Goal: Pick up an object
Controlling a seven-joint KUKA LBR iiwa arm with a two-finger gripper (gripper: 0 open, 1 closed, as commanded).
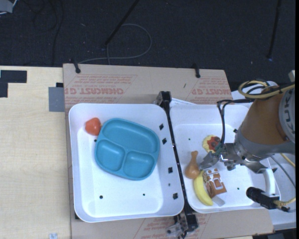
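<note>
My gripper (212, 159) is low inside the right bin (249, 114), with the arm reaching in from the right. It hovers just above a small orange and white box (215, 182), between a brown drumstick-shaped toy (192, 167) on its left and a yellow and red item (211, 143) behind it. A yellow banana (201, 191) lies beside the box near the bin's front wall. The gripper body hides what, if anything, is in its grasp.
The left bin (84, 193) holds a blue divided plate (126, 148) and a red-orange ball-like fruit (93, 126) at its back left corner. A black divider (173, 153) runs between the bins. Cables loop by the arm's base at the right.
</note>
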